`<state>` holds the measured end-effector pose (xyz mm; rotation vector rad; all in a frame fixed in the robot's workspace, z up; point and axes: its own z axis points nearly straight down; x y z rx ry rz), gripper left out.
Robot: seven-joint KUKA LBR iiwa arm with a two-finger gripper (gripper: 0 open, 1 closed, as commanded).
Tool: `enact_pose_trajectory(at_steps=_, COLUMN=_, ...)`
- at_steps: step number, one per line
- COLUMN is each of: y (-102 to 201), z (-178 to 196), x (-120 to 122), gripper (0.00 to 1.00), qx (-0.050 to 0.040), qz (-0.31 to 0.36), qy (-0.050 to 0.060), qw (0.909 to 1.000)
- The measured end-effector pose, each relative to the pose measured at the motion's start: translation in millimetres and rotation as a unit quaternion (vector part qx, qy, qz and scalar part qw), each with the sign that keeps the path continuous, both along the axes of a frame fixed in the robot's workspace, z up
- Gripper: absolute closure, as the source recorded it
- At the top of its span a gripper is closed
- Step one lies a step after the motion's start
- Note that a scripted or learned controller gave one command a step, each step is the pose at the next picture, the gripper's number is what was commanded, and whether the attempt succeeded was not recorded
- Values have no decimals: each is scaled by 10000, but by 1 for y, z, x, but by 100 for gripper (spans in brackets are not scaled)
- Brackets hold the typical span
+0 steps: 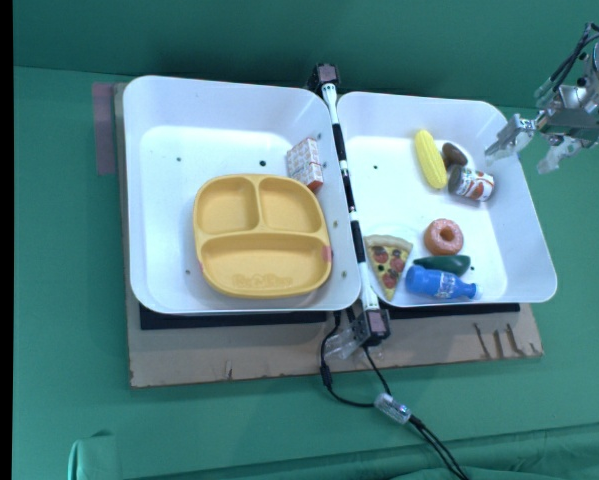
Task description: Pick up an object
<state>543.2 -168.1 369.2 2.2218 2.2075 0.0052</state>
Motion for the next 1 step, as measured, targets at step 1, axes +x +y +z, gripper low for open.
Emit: enact_pose_trajectory(at_steps=1, y=6, z=-167, x=23, gripper=0, qx=-1, qz=-1, qy=12, qw=10000)
